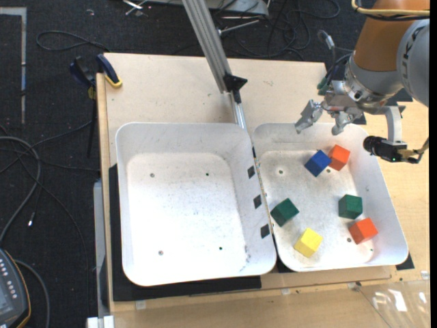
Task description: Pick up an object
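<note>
My gripper (322,120) hangs above the far edge of the right bin (382,183), its two fingers spread open with nothing between them. Just below and right of it a blue cube (317,162) lies touching an orange cube (339,157). Nearer the front lie a green cube (284,211) by the bin's left side, a yellow cube (308,242), a dark green cube (350,206) and a second orange cube (362,230).
The left bin (181,197) stands beside the right one, sharing a middle wall. A slanted metal rail (208,36) runs from the top down to the bins' far junction. A clamp (95,70) sits on the bench's far left corner.
</note>
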You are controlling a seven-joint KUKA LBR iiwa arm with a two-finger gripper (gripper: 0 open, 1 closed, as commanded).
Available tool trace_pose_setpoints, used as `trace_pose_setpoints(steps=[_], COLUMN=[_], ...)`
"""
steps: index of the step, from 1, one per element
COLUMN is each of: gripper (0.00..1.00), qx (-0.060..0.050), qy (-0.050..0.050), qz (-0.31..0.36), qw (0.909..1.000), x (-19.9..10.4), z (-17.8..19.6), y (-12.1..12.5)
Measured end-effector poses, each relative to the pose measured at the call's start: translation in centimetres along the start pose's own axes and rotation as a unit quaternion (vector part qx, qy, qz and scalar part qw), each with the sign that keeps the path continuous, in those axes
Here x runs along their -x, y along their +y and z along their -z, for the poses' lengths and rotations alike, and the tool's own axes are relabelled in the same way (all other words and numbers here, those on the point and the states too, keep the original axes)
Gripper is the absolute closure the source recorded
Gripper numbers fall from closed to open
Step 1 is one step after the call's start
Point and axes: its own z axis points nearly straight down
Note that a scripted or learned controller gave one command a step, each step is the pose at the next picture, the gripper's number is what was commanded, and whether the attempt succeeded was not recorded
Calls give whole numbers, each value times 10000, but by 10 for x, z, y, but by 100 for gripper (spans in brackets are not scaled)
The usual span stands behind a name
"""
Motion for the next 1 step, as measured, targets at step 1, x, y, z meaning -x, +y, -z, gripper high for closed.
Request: trace_pose_setpoints(steps=[1], gripper=[0], qx=[33], qy=[-1], qz=[-1], qw=[10000], x=[-1], z=[22], y=[-2])
